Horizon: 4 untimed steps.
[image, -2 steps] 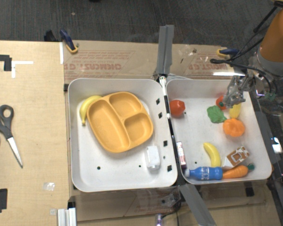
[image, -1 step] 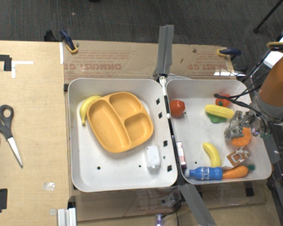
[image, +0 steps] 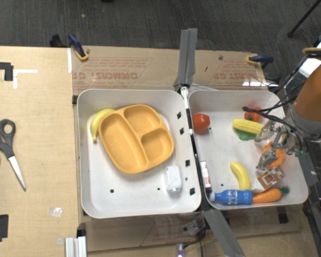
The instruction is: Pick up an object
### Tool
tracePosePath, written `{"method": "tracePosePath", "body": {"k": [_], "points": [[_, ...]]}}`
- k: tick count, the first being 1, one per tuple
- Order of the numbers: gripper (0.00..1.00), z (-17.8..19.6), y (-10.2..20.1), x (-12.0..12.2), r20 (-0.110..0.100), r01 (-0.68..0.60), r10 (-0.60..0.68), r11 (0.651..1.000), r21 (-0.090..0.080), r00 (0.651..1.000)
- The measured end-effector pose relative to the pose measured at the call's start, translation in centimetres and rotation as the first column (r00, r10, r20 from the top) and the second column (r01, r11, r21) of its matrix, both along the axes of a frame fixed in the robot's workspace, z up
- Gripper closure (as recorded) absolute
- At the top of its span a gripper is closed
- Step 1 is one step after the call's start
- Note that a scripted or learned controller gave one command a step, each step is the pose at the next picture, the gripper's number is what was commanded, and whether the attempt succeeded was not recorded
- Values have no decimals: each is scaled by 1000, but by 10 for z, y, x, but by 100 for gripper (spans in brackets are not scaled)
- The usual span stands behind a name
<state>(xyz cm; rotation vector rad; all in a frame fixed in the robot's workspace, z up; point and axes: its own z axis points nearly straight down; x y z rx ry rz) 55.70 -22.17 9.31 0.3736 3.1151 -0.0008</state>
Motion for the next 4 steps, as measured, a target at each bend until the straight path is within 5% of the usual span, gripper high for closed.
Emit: {"method": "tracePosePath", "body": {"k": [1,2,3,4], "points": [[0,0,41,42,2,58,-58,998,1,998],[0,0,89,89,-25,118,-118,993,-2,993],[0,-4,125,86,-25,57,-57,998,-2,998],[0,0,77,27,-1,45,-45,999,0,999]]}}
